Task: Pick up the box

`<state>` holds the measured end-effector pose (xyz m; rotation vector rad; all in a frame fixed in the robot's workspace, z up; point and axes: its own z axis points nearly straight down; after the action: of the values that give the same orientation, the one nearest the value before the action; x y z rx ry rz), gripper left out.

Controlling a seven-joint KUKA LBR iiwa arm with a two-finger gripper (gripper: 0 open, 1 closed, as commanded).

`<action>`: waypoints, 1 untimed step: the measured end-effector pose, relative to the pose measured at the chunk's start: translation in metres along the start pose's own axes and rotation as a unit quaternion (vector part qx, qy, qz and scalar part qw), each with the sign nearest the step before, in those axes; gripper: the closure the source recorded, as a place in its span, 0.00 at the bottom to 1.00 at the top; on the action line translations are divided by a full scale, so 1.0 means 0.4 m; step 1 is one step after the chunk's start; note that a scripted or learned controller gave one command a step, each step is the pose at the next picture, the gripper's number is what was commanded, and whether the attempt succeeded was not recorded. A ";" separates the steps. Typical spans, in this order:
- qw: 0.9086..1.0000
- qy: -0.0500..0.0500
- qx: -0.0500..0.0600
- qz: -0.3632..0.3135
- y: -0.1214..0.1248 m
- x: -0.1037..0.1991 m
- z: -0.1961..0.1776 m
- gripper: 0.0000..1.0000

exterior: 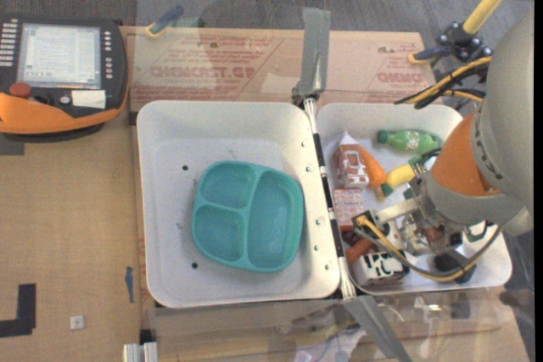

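A small red and white box point(349, 164) lies in the right bin point(501, 271), near its left wall. Just below it lies a flat pale pink packet point(346, 203). My gripper point(412, 236) is down in the right bin's lower middle, to the right of and below the box and apart from it. Cables and the wrist body cover its tip. Above it rise the orange band point(454, 165) and the grey arm.
In the right bin, a green bottle point(409, 138) lies at the top, with an orange piece point(374, 169) and a yellow piece point(399, 175) beside the box. A black and white item point(382, 265) sits near the front. The left bin point(161, 182) holds a teal divided plate point(248, 216).
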<state>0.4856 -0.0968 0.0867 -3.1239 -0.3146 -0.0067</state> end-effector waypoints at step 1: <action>1.000 -0.001 -0.002 -0.021 0.023 0.119 0.001 1.00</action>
<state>0.5343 -0.0962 0.0867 -3.1199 -0.3804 -0.0039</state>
